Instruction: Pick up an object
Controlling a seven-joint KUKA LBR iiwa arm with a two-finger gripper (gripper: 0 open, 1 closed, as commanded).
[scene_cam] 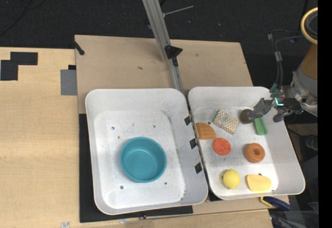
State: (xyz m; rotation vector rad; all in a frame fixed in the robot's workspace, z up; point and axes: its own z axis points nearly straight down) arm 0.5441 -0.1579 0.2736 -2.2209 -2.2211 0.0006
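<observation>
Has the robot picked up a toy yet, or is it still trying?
Not yet, from what shows. Done: the gripper has reached over the right bin. In hand: nothing visible between its fingers; it sits by the green piece and a small dark thing. Left: grabbing and lifting one. The orange ring, red ball and yellow ball lie in the bin.

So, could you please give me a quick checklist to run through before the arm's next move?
1. Gripper over right bin: ok, at its upper right edge.
2. Nothing between fingers: ok, they look open with no item in them.
3. Nearest target: ok, green piece and dark round piece lie just beside the gripper.
4. Gripper touching an item: cannot tell.
5. Other items spaced apart: ok for donut, red ball, lemon.
6. Blue bowl in left bin: ok.
</observation>
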